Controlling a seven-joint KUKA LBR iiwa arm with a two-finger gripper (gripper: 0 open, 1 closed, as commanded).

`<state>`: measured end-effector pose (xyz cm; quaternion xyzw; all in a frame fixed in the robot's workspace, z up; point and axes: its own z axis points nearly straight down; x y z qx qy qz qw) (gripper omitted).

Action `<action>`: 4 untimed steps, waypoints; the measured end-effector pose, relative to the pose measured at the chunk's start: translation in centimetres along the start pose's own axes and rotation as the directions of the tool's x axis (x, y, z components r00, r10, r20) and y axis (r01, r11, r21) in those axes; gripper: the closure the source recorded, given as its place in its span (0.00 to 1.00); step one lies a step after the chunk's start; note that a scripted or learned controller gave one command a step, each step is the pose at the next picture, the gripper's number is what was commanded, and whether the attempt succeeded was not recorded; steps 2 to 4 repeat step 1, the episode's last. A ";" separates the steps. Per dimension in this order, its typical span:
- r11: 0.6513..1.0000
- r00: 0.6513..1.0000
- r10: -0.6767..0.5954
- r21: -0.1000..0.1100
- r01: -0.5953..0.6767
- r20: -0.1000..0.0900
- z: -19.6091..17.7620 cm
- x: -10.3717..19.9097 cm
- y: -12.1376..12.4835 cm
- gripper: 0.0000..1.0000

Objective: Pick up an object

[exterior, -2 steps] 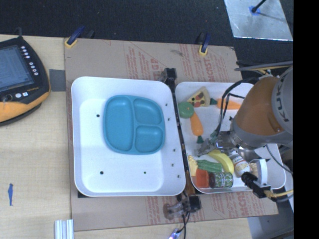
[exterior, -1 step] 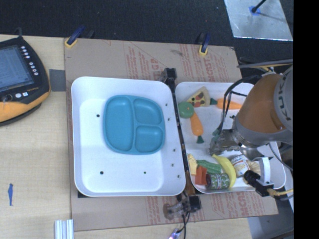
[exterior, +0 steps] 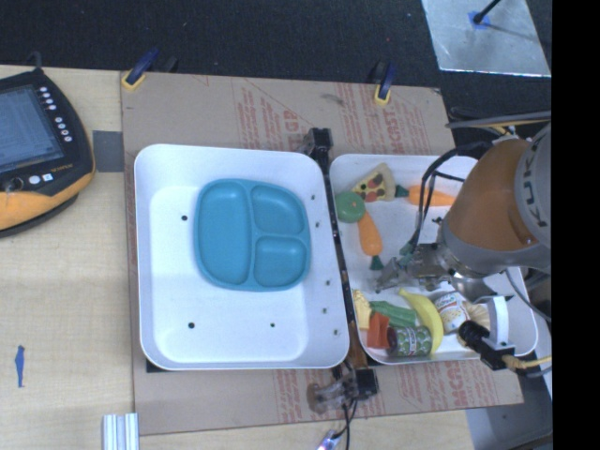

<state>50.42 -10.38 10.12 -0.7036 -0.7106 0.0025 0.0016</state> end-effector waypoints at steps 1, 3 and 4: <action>1.000 1.000 0.003 -0.002 -0.003 -0.001 1.0 0.9 -2.8 0.00; 1.000 1.000 0.003 -0.002 -0.003 -0.001 1.0 0.9 -2.8 0.00; 1.000 1.000 0.003 -0.002 -0.003 -0.001 1.0 0.9 -2.8 0.00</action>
